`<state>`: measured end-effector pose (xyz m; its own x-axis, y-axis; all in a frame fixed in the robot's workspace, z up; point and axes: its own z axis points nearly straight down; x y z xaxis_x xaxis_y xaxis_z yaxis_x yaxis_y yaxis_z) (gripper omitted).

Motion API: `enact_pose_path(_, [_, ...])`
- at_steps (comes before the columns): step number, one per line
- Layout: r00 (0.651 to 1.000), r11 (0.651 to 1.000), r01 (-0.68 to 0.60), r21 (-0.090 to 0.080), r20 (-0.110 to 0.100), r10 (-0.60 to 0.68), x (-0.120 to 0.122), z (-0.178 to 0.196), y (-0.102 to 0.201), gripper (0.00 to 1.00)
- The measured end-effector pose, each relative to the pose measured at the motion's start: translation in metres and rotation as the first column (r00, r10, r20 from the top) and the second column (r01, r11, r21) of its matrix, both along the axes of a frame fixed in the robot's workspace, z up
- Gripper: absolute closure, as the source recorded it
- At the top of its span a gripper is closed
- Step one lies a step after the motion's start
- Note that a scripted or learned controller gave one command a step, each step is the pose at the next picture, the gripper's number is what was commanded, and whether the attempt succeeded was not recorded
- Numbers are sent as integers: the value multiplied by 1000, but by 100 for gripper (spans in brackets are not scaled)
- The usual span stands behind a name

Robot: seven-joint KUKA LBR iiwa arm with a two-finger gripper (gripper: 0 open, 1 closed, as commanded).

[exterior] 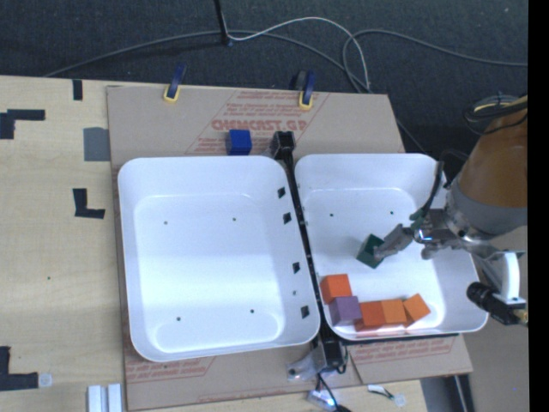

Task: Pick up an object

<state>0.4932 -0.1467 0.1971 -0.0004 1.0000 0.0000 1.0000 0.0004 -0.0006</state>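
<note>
A small dark green block (371, 251) sits tilted in the middle of the right bin (360, 174). My gripper (383, 246) reaches in from the right, and its grey fingers (398, 239) meet at the block's right side and pinch it. The arm's orange band (502, 166) and grey wrist hang over the bin's right rim. Along the bin's front wall lie an orange block (335, 286), a purple block (346, 308) and a row of orange blocks (393, 312).
The left bin (137, 187) adjoins the right one along a black divider clip line (296, 230). A blue block (239, 141) lies on the cardboard behind the bins. Cables run across the dark floor at the back.
</note>
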Motion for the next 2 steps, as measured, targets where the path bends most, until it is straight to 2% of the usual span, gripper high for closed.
enact_pose_path(1, [1000,1000,-1,1,-7,1,71,-113,-18,0])
enact_pose_path(2, [1000,1000,-3,2,-1,3,33,-109,39,0])
